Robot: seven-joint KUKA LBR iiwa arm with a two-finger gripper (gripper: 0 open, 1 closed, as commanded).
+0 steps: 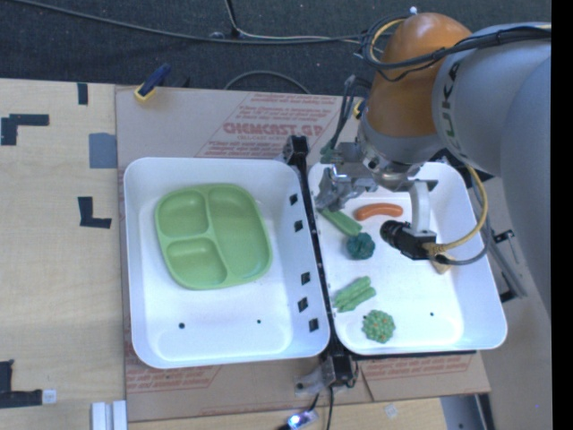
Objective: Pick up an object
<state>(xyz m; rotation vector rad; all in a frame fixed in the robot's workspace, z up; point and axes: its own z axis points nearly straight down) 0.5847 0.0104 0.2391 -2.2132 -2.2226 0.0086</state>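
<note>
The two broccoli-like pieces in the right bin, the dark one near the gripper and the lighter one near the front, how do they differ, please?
The dark green broccoli piece is deep teal-green and looks smaller; the light green broccoli piece is paler, speckled and looks larger. The dark one lies mid-bin beside the sausage, close under the gripper; the light one lies apart, near the bin's front edge. Both are rounded, bumpy toy vegetables lying loose in the right bin.
</note>
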